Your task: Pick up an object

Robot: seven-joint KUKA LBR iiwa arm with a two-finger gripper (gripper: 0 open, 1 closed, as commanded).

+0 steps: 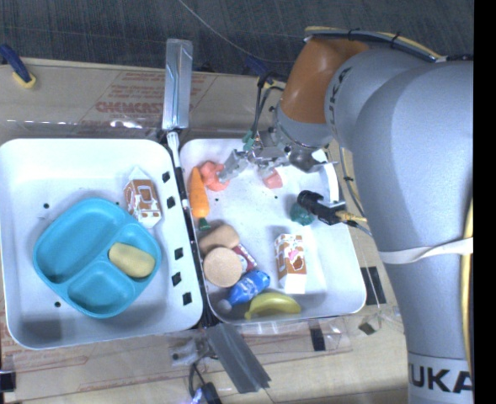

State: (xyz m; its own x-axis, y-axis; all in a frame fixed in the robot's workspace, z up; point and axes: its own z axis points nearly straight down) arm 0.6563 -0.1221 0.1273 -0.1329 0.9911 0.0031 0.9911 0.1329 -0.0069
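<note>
Chunky arm (408,158), all smooth rounded light-grey shells, with a burnt-orange band (311,78) just above the wrist and black "KUKA" lettering (440,380) low on the casing. A thin pale seam line runs across the big grey segment. Thin dark cables trail by the metal gripper (246,154).

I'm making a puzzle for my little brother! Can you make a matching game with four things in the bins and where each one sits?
Things:
1. blue plate
2. carrot
3. banana
4. small carton

Places:
A. front edge of the right bin
B. left bin
C. right bin, against the wall between the bins
D. right bin, just above the banana

Pairs: 1-B, 2-C, 3-A, 4-D
</note>
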